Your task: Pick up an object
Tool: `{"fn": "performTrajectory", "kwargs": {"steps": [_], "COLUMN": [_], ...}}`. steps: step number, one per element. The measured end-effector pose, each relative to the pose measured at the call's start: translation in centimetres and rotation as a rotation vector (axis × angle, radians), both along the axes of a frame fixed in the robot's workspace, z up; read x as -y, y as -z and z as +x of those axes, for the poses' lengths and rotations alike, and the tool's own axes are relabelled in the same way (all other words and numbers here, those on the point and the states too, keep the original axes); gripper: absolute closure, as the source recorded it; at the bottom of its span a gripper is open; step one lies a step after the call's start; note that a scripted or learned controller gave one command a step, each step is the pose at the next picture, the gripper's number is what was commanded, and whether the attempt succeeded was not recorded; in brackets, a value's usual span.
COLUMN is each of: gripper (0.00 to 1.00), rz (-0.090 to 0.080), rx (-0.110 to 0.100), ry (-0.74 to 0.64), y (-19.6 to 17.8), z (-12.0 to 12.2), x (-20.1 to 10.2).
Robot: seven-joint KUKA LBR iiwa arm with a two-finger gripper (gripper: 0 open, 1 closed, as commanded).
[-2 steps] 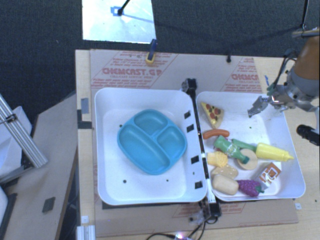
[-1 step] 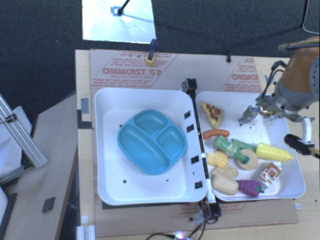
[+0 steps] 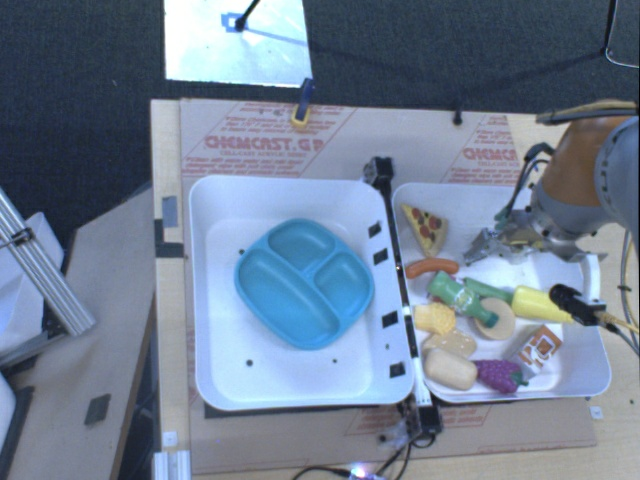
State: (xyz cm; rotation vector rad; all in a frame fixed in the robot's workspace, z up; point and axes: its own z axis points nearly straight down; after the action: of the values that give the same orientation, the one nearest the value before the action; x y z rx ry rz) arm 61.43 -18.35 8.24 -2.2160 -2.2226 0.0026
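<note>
The right bin (image 3: 590, 368) holds several toy foods. A pizza slice (image 3: 426, 228) lies at its back left and a red sausage (image 3: 432, 266) just in front of it. Further forward are a green bottle (image 3: 463, 298), a yellow corn piece (image 3: 435, 318), a yellow tube (image 3: 545, 305), a tan bread roll (image 3: 450, 368), purple grapes (image 3: 500, 374) and a small orange-and-white carton (image 3: 540, 346). My gripper (image 3: 488, 246) hangs over the back middle of this bin, right of the sausage and pizza. I see nothing held in it.
The left bin (image 3: 215, 368) carries a blue divided plate (image 3: 303, 283). A black hinged divider (image 3: 392, 268) runs between the bins. The grey and orange arm (image 3: 585, 183) comes in from the right over the right bin's back corner. A yellow clip (image 3: 300, 118) sits behind the bins.
</note>
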Motion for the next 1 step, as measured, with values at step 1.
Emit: {"fn": "performTrajectory", "kwargs": {"steps": [1], "gripper": [1.00], "rz": [-0.002], "rx": [0.009], "ry": [-0.002], "y": [-1.46], "z": [0.26], "x": [0.06]}}
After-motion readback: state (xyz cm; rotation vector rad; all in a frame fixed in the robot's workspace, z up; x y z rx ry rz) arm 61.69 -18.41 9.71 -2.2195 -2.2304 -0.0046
